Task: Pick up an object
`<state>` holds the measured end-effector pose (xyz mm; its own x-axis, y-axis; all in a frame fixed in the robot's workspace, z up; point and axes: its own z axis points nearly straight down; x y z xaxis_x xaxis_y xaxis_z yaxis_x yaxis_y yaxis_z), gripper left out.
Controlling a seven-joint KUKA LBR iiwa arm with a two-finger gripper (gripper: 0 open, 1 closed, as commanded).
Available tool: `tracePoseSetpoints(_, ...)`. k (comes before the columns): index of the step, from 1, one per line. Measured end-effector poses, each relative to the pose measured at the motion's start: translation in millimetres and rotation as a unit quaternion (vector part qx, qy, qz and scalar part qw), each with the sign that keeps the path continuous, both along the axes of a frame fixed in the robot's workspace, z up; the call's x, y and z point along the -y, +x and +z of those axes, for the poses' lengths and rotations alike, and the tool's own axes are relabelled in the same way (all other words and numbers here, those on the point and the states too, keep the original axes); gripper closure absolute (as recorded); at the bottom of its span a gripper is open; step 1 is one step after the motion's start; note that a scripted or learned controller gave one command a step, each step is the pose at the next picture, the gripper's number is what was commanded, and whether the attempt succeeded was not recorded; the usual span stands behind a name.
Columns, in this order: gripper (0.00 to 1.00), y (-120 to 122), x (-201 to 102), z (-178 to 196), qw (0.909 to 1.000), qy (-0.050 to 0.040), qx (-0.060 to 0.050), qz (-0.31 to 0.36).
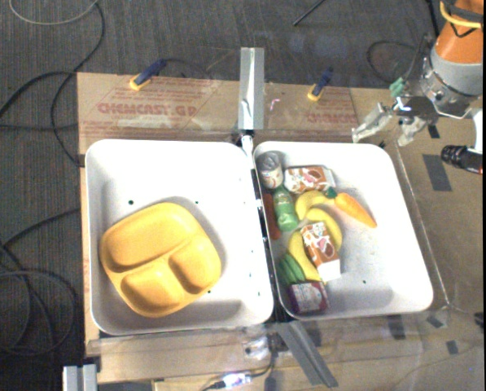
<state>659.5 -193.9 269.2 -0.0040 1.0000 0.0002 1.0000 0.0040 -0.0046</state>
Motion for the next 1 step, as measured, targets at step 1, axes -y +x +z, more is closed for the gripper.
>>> tracePoseSetpoints(1,0.0,-9.1,-7.1,-147.0,0.9999,-0.0029,0.012,-0.001)
